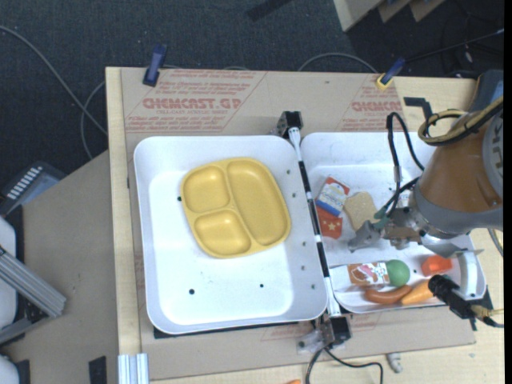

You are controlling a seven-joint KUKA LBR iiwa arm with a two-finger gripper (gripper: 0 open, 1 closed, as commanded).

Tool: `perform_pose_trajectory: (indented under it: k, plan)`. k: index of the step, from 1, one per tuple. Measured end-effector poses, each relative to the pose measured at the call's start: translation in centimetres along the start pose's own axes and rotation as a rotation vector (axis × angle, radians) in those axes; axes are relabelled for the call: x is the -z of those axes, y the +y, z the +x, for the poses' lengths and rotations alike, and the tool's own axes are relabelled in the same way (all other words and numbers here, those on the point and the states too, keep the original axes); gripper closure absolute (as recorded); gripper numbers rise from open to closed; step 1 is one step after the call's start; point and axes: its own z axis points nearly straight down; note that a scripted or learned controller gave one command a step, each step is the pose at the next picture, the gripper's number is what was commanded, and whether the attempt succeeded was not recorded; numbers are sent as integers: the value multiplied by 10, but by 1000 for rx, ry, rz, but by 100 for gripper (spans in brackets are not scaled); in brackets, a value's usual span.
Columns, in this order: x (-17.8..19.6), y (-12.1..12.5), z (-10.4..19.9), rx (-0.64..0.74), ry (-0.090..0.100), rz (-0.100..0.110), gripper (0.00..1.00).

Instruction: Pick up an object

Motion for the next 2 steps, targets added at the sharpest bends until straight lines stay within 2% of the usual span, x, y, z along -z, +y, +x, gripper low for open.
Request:
perform_pose_trajectory:
  k: [1, 2]
  plan:
    - [26, 101, -81, -2, -4, -6, 0]
    - [-50, 101, -114, 2, 5, -1, 0]
